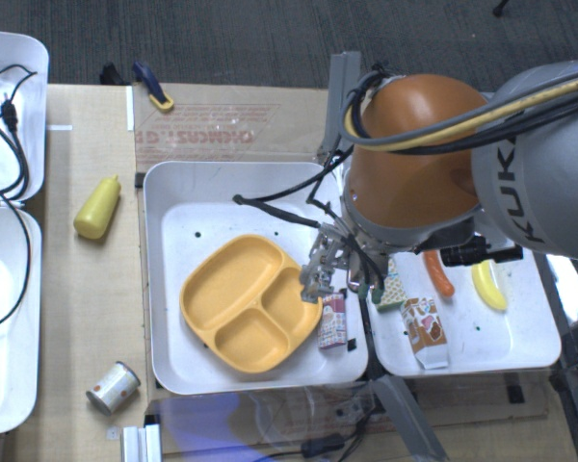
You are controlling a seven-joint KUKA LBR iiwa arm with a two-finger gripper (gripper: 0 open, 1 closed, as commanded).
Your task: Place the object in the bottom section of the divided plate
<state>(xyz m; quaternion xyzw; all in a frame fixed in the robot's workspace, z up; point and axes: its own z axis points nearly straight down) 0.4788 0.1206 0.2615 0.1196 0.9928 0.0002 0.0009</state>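
Item 1 — gripper: hung low over the left bin, at the right-hand rim of the divided plate. Its metal parts were tangled with cables in this view; how wide it stood, and whether it gripped anything, could not be told.

Item 2 — divided plate: yellow-orange, three sections, lying flat in the left bin directly to the left of the gripper, its edge just beside the fingers. All three sections showed bare plastic.

Item 3 — small packet: dark red and white, lying just below the gripper, against the plate's lower right rim, on the bin floor rather than in any section. Contact with the gripper could not be judged.

Item 4 — right bin: to the right of the gripper. It held a carton with brown print, a carrot, a banana and a pale green-white packet, the last nearest the gripper.

Item 5 — bench, far left of the gripper: a yellow bottle, and below it a small can on its side. A blue-and-yellow clamp lay toward the upper left.
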